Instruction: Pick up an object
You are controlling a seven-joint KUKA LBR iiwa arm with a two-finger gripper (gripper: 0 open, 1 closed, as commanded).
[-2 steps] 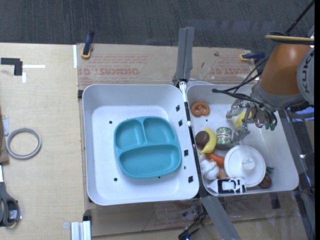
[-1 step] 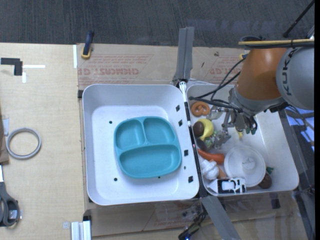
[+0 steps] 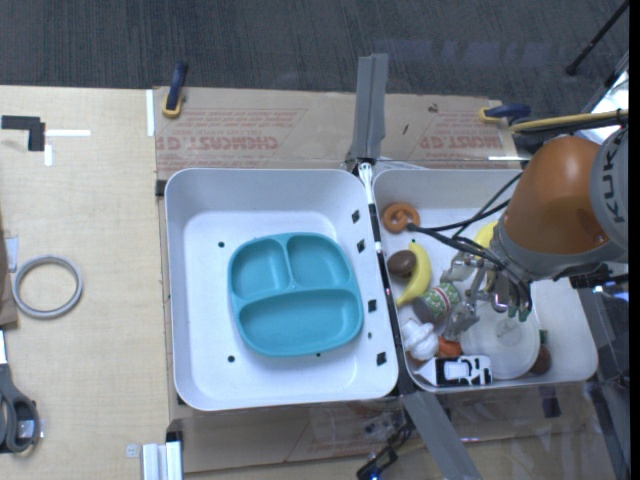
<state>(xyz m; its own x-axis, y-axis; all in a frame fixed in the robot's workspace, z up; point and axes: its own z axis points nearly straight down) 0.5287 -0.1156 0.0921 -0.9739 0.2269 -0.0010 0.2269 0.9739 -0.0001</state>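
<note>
The right bin (image 3: 452,183) holds a heap of small objects: a yellow banana (image 3: 417,273), a brown ball (image 3: 401,263), an orange pretzel-like ring (image 3: 400,216), a green-labelled can (image 3: 440,299), a white crumpled item (image 3: 421,342), a black-and-white piece (image 3: 463,371) and a clear plastic cup (image 3: 512,348). My gripper (image 3: 478,296) hangs low over the middle of this bin, just right of the can and above the cup. The orange band of the arm (image 3: 560,203) covers the bin's right part.
A blue divided plate (image 3: 296,294) lies in the left bin (image 3: 195,268). On the bench to the left rest a grey tape ring (image 3: 45,286) and scissors (image 3: 18,420). A metal divider (image 3: 370,108) runs between the bins.
</note>
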